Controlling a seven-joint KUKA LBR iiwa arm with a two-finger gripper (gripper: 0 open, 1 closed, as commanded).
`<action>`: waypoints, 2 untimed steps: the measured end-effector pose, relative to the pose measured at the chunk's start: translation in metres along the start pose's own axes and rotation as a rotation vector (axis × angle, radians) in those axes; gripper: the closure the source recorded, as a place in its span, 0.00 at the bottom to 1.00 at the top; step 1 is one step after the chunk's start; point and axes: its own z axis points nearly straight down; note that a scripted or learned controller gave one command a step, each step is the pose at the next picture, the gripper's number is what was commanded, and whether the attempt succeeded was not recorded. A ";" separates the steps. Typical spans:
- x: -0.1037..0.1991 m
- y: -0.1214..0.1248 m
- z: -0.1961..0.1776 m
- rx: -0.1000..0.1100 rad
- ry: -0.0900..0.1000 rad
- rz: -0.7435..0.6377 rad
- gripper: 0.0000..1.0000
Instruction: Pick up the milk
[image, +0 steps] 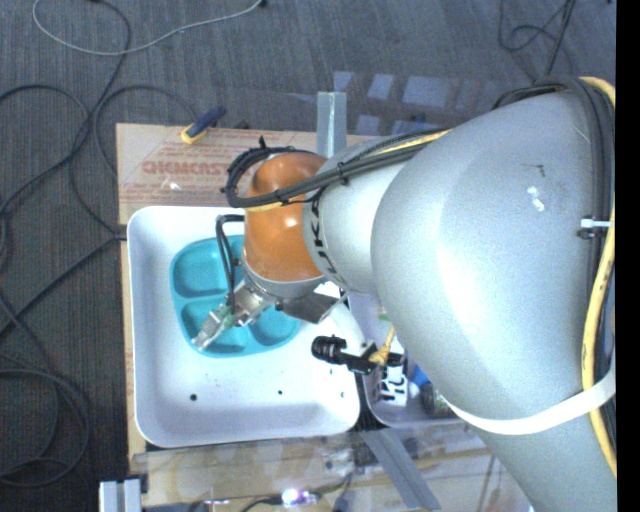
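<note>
Since the arm (480, 250) lies across the right bin (372, 408), just one corner of that bin can be seen, below the wrist. In that corner sits a small white pack with black marks, seemingly the milk (394, 386), its top cut off by the arm. Just beside it are a blue thing (418, 380) and a dark green thing (436, 402), both too hidden to name. Gripper (213, 330) hangs in the left bin (250, 400), over the lower part of a teal divided plate (195, 275), well apart from the milk. Jaws seen at a slant: spread or pressed together, cannot tell. Two dark specks (193, 397) lie on the left bin's floor. Surface under the bins is a cardboard sheet (170, 165) with red print. A yellow-and-blue tool (203, 123) lies at its far edge. Cables (60, 30) trail over the carpet.
</note>
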 end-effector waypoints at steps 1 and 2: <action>0.013 -0.044 0.011 -0.012 -0.004 0.053 0.00; 0.018 -0.047 0.011 -0.012 -0.005 -0.044 0.00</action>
